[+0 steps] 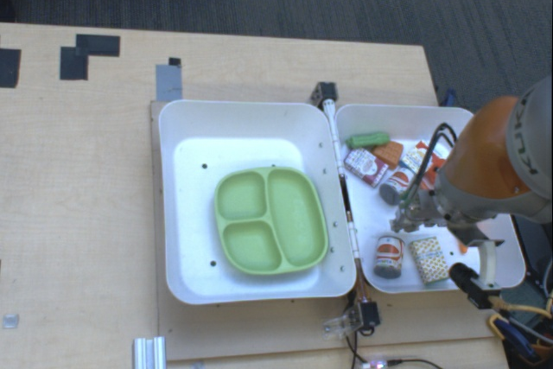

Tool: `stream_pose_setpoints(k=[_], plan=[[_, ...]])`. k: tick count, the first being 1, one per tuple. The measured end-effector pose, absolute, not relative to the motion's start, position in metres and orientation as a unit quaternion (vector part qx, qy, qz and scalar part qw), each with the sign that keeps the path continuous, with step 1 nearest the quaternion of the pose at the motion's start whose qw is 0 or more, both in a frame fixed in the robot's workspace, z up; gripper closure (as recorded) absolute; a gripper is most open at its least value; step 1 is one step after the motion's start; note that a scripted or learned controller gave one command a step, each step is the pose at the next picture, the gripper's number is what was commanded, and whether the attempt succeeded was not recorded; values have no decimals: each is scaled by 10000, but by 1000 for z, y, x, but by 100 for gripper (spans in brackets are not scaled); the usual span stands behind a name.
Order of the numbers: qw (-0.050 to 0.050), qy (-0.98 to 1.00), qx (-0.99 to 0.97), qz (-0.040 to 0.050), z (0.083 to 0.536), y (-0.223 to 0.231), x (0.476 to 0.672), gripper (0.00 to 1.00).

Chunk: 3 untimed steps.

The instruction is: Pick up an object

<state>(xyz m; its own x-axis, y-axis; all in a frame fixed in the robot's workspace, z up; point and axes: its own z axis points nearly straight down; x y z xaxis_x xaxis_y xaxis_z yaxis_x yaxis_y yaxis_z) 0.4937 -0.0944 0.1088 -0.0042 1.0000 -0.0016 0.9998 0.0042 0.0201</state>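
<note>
Over the right bin [359, 268] the arm [492, 160] comes in from the right, orange band above the wrist, with the gripper [404, 219] low among the clutter in the middle of that bin. Can't tell whether it's open or closed, the wrist body blocks the tips, and nothing is visibly held. Right bin contents: green oblong piece [369, 139] near the top edge, red-and-white packet [365, 167] just below it, orange piece [390, 153] beside the packet, small can [397, 184] lying just above the gripper. Second can [389, 256] with a red label lies near the bottom edge, just below the gripper, and a tan speckled block [428, 259] is just beside it on the right. Left bin [173, 203] holds a light green three-compartment plate [272, 220], roughly centred, flat on the floor of the bin. Both bins sit side by side, touching, on the wooden bench [78, 212].
</note>
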Motion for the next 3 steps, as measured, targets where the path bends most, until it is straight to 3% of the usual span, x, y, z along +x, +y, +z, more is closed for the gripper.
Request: stream_pose_setpoints(k=[1,2,3], plan=[[76,7086,7056,65,109,-94,494,0],[87,7094,7047,78,119,-94,495,100],[85,7092,7049,78,119,-94,495,0]])
